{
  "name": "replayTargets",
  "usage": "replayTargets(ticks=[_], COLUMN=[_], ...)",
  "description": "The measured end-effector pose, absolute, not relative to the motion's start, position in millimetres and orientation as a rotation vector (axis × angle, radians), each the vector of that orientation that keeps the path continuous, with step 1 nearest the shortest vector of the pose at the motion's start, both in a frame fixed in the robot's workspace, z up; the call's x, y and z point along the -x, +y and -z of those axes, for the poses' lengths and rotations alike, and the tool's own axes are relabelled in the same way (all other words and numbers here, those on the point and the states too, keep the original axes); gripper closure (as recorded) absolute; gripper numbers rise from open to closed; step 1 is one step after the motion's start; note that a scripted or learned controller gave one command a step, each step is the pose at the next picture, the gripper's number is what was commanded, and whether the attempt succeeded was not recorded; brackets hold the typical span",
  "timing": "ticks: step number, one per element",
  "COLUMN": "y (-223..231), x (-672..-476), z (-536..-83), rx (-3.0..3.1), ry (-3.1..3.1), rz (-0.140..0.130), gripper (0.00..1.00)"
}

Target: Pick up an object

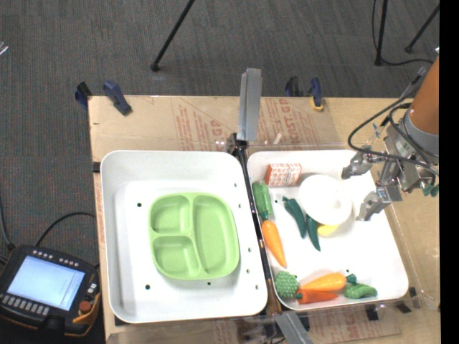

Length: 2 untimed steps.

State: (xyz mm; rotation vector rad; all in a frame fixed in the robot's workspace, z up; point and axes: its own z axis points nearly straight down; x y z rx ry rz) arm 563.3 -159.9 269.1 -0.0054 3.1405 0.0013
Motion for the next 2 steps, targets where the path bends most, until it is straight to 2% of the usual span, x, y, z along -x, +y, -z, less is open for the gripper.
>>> replayTargets(ticks=[1,2], y=[-140,-127], x=[-556.8,-483.4], z=[-89,-93], rx=[-0.217,-0.265], ry=[3.131,3.107], rz=[-0.003,0.001], gripper=[0.0,0.0])
